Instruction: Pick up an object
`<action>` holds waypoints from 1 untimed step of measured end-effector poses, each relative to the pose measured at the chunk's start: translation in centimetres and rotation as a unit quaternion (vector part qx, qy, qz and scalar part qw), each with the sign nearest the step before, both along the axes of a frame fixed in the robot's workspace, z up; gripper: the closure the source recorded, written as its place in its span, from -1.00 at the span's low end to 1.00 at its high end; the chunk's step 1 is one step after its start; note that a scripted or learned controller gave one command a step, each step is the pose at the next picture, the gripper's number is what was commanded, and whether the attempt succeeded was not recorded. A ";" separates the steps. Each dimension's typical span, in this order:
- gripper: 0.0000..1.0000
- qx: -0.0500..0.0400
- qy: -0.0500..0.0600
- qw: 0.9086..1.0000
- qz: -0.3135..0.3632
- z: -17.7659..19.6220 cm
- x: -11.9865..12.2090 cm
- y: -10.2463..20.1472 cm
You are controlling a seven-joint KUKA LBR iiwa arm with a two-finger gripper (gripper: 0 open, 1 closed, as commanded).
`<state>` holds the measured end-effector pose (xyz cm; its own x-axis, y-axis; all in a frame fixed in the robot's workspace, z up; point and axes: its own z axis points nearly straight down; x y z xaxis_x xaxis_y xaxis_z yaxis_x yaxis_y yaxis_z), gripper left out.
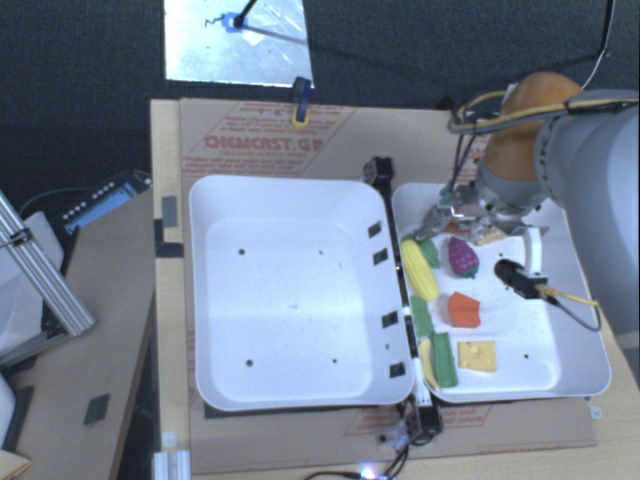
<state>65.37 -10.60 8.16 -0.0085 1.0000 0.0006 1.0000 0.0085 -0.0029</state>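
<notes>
The right bin (560, 368) holds several toy foods. A yellow corn cob (420, 268) lies along its left wall with a green piece (429, 251) beside it. A purple fruit (461, 256) sits just right of them. Nearer the front are an orange block (463, 309), a yellow cheese wedge (477, 356), a green stick (444, 360) and another green piece (421, 318). My gripper (449, 220) hangs low at the back of this bin, just above the purple fruit and the green piece. No object shows in its grasp.
The left bin (290, 288) lies beside the right one, with a black clip-lined divider (395, 268) between them. The grey arm with its orange band (525, 128) covers the right bin's back right. A black part on a yellow cable (518, 277) hangs over the bin.
</notes>
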 end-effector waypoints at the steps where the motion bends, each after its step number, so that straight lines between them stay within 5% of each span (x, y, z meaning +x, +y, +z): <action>1: -1.00 -0.001 -0.001 1.000 -0.004 0.3 -2.5 -1.1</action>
<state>62.83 -11.70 8.45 -0.0010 1.0000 -0.0005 1.0000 0.0010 -0.0009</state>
